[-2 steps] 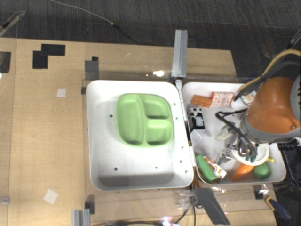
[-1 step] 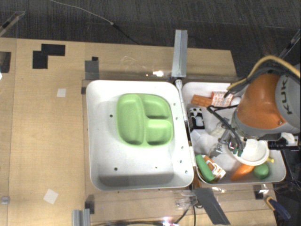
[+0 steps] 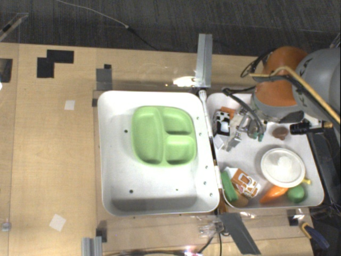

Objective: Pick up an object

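Gripper (image 3: pixel 233 141) low in right white bin (image 3: pixel 314 167), near its far-left corner; released or clenched: cannot tell. Approach step by the look of it, nothing lifted yet. Next: settle over one item, clamp, rise. Divided green plastic tray (image 3: pixel 163 134) mid left white bin (image 3: pixel 114 159). Round white bowl (image 3: pixel 282 166) well right of gripper; black-and-white carton (image 3: pixel 221 121) just beside it, likeliest target.

we noted the grey arm (image 3: pixel 319 79) reaching from the right, its gripper (image 3: pixel 234 136) lowered, fingers parted.
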Controlling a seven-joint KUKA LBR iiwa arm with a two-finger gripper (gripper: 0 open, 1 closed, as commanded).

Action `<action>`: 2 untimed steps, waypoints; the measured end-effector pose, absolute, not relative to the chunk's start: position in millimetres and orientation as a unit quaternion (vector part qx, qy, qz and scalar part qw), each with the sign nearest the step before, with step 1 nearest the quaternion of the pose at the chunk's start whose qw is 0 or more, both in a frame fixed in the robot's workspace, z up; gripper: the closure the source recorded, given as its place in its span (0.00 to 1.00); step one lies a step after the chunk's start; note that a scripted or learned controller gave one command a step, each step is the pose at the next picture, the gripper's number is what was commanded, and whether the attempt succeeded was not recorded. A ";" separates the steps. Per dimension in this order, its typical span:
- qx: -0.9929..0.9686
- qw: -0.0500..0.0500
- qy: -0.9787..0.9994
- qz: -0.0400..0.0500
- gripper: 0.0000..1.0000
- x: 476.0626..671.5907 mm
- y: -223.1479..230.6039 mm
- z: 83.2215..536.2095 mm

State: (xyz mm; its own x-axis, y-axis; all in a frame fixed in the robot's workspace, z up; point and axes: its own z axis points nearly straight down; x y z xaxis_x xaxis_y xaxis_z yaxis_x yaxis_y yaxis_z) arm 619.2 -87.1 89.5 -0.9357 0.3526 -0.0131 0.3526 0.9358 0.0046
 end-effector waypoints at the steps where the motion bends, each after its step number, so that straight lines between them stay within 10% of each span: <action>1: 0.176 0.009 0.984 -0.002 0.00 508.2 -144.9 91.9; 2: 0.085 0.012 0.996 0.002 0.00 495.6 -177.1 91.4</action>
State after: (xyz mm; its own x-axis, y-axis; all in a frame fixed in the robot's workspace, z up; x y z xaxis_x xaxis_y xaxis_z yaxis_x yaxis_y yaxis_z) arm 495.6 -177.1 91.4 -0.9853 0.1693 -0.0232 0.1692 0.9856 0.0053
